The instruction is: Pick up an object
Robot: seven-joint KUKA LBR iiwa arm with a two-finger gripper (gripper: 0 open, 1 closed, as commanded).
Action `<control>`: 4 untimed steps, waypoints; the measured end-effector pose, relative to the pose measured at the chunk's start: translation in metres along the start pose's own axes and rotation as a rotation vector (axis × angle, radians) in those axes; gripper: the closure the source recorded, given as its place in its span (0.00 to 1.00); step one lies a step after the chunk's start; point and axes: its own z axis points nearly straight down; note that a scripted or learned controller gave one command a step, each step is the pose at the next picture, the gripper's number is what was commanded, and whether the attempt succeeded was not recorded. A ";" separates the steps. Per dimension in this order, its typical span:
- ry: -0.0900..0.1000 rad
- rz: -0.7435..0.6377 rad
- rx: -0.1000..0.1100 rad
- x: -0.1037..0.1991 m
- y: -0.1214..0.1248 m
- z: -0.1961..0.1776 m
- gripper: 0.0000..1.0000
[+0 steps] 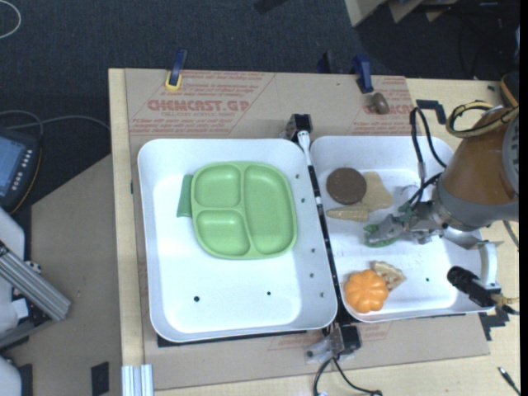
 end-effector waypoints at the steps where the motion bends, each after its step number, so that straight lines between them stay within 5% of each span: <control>1: 0.000 0.000 -0.009 0.001 0.003 -0.013 1.00; 3: -0.007 0.000 -0.001 -0.008 0.002 -0.120 1.00; 4: -0.006 -0.001 0.001 -0.008 0.003 -0.137 1.00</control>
